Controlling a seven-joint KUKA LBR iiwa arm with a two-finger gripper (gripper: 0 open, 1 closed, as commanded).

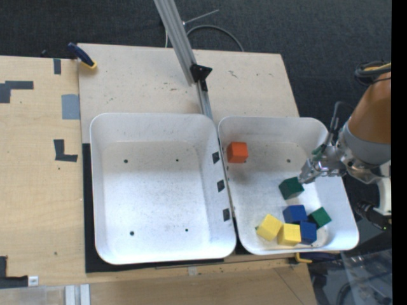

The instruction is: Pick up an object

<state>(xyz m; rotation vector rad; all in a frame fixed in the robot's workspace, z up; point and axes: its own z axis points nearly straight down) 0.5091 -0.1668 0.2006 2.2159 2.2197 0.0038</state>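
The pale wooden table (pixel 159 81) bears two shallow white bins side by side, left bin (pixel 152 127) touching right bin (pixel 280 124)

Readable text: none on any surface in the camera view.
Bins: the left bin (pixel 102 138) and the right bin (pixel 273 124) are plain white, with dark dots and specks on their floors but no lettering.
Blocks: the orange block (pixel 237 152), the dark green block (pixel 291 187), the yellow blocks (pixel 269 227) and the blue blocks (pixel 294 213) have plain faces, no letters or numbers.
Bench: grey and dark tape patches (pixel 70 106) on the board (pixel 38 189) form shapes, not characters.
Arm: no brand or label can be made out.
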